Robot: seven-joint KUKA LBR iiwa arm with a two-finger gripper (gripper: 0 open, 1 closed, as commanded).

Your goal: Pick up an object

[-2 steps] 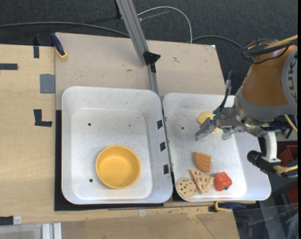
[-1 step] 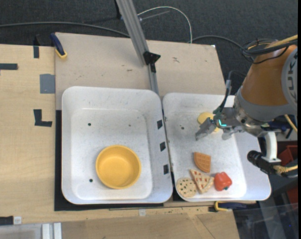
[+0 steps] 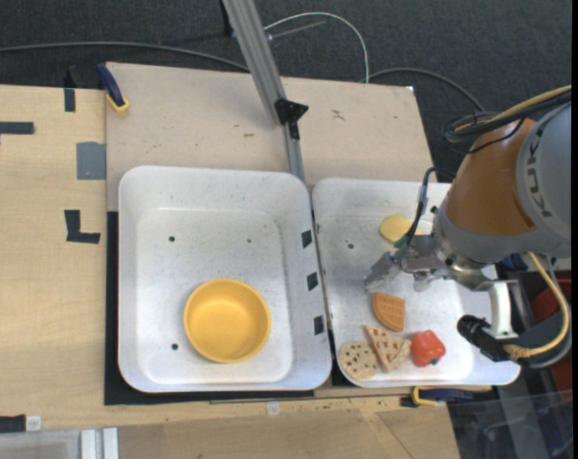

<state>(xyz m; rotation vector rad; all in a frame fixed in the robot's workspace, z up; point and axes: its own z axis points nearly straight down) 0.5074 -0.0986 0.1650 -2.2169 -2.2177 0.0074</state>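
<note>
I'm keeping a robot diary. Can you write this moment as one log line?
gripper: over right bin, above orange wedge | nothing seen held | yellow bowl: left bin

A pale wooden bench (image 3: 40,247) spreads across the left and near side, marked with dark tape pieces (image 3: 78,226). Beyond it lies dark carpet (image 3: 442,17) crossed by cables (image 3: 327,27). A grey metal pole (image 3: 260,55) slants in from the far edge.

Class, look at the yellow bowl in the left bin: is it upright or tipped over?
Upright. The yellow bowl shows its open mouth and round rim, resting in the left bin.
</note>
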